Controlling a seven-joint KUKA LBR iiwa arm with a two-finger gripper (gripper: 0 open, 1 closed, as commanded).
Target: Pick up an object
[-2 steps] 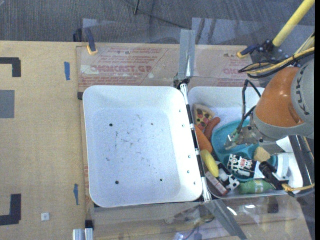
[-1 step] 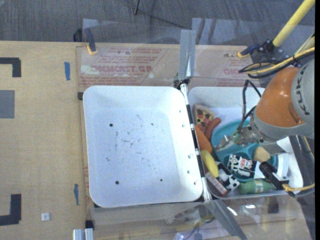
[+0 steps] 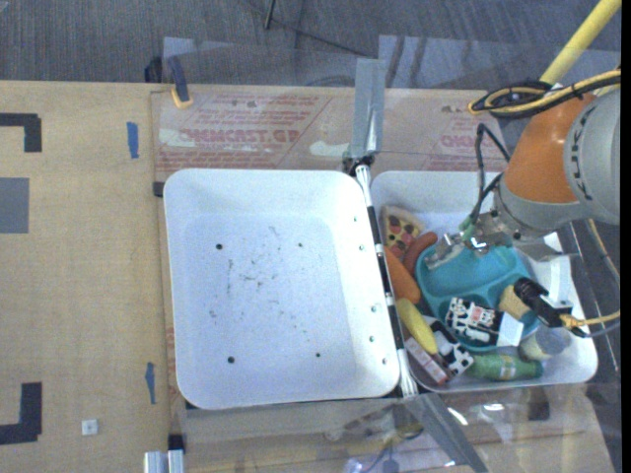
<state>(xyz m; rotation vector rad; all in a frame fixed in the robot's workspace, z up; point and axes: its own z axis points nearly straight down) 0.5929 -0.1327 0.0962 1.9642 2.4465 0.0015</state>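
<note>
We lower our gripper [image 3: 471, 241] into the crowded right bin [image 3: 582, 363], onto the near rim of a teal bowl [image 3: 473, 282], likely our pick. A banana [image 3: 418, 325] lies below-left. Whether the gripper grasps anything we cannot tell.

Wooden bench [image 3: 79, 294], two white bins [image 3: 187, 205]

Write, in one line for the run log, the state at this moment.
arm: over right bin | gripper: low above teal bowl | grasp: none seen | left bin: not in use
</note>
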